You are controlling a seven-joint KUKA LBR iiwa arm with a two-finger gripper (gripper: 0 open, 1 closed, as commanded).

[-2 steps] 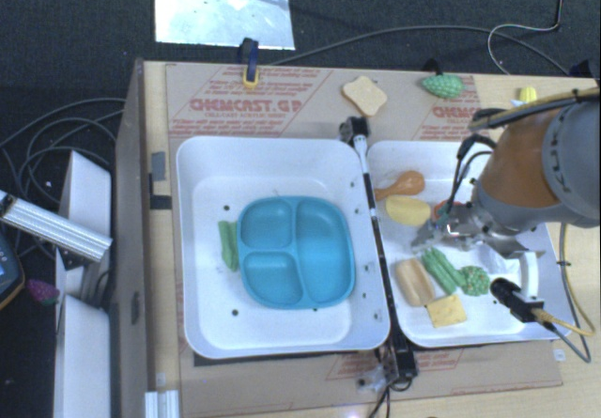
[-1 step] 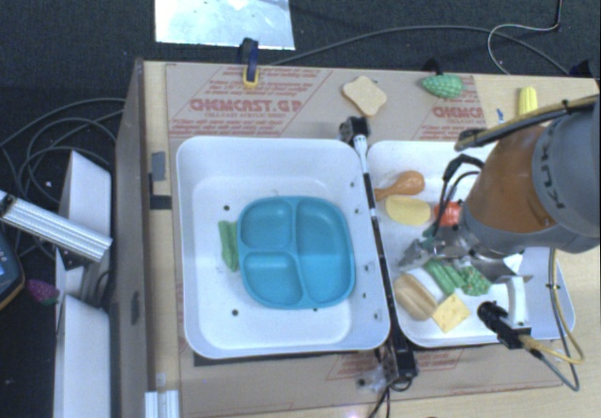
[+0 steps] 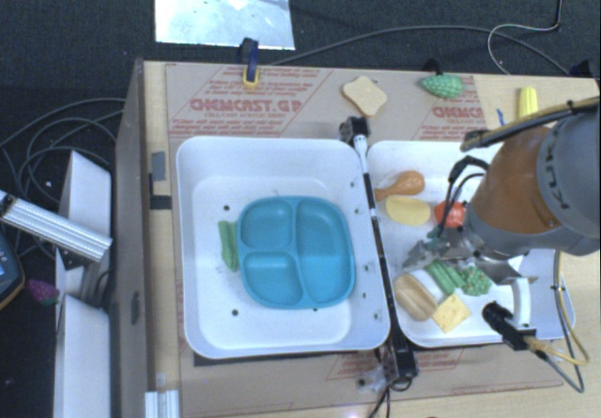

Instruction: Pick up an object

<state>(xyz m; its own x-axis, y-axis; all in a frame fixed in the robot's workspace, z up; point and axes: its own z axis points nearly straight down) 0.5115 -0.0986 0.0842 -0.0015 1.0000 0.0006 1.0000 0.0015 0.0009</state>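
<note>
The right bin holds several toy foods: a chicken drumstick, a yellow lemon-like piece, a small red-orange piece, a bread roll, a yellow cheese wedge and green vegetables. My gripper hangs low over the middle of this bin, just above the green vegetables and left of the grey arm body. The left bin holds a blue divided plate and a green bean.
On the board behind the bins lie a toast slice, a green piece and a yellow piece. A yellow-blue clamp sits at the back edge. Cables run over the right bin's near corner.
</note>
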